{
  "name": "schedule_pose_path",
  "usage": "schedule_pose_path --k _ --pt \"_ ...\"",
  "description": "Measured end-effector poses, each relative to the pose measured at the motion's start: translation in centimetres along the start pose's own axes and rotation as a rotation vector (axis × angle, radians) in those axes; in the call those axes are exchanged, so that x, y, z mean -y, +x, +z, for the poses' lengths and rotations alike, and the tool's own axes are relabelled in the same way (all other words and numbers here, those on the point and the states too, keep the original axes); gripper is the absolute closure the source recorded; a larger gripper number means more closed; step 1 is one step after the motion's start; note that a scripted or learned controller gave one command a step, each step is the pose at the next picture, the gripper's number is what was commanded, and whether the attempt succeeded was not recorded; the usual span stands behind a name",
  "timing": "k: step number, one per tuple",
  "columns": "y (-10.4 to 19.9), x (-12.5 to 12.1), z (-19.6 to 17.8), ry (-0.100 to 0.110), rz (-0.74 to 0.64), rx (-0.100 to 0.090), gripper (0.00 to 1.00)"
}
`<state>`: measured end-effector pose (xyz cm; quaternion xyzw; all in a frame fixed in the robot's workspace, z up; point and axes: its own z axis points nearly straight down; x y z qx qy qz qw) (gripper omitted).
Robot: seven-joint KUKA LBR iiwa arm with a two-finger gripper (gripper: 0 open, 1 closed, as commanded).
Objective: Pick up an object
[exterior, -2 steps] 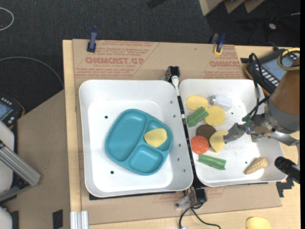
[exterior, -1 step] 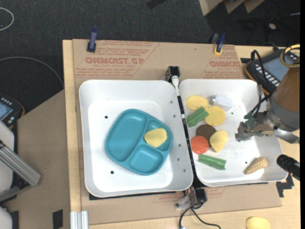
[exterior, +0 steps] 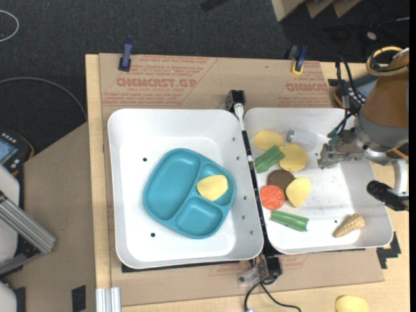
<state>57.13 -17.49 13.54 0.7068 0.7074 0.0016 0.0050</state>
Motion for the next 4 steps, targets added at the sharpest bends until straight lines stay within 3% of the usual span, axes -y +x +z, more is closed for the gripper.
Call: schedule_pose_path --k 1,2,3,4 --pt "1.8 0.4 -11.2 -0.003 -0.002 -0.002 1.0" --pt "13.6 4.3 -18.7 0.0 -0.012 -0.008 1.0" --pt "15.7 9.4 -10.7 0.021 0.001 -0.007 1.0" --pt "11.6 5.0 -4.7 0.013 0.004 -0.005 1.0"
